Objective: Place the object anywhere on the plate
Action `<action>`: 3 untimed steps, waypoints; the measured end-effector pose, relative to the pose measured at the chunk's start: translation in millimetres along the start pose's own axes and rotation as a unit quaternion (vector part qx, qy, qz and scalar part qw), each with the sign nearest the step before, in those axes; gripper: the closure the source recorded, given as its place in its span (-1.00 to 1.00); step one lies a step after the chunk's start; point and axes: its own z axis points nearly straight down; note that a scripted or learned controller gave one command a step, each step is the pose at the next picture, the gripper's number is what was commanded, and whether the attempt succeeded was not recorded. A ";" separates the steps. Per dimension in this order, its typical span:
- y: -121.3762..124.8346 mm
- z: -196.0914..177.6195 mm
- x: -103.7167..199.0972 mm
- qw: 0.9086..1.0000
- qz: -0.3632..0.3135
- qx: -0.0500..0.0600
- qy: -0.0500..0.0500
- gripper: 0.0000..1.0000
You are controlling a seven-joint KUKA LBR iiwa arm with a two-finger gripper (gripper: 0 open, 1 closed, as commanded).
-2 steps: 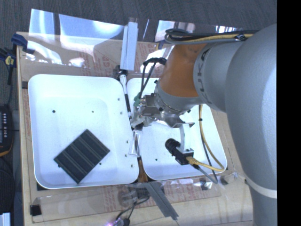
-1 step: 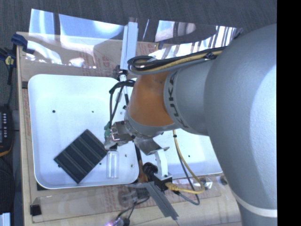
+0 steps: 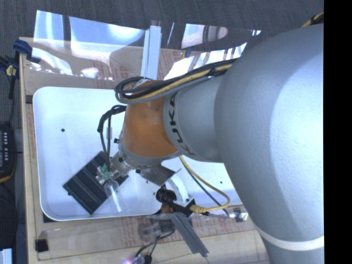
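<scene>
My gripper (image 3: 108,187) hangs low over the front part of the left white bin (image 3: 49,147), close to its front wall. Its black ribbed body lies at a slant just above the bin floor. The grey arm with its orange band (image 3: 144,130) reaches in from the right and covers the middle and right of the scene, including most of the right bin. I cannot make out anything held at the gripper's tip.
A small dark speck (image 3: 62,130) marks the left bin's floor. Yellow and black cables (image 3: 181,80) loop over the wrist. Clear panels (image 3: 88,37) stand behind the bins. A blue clamp (image 3: 22,48) sits at the bench's far left corner.
</scene>
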 end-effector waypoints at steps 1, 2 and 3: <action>32.4 58.8 58.5 0.991 0.135 -0.001 0.000 1.00; 33.3 58.1 54.5 0.990 0.138 -0.004 -0.003 -1.00; 64.7 64.1 -19.9 0.998 -0.068 -0.005 -0.002 -1.00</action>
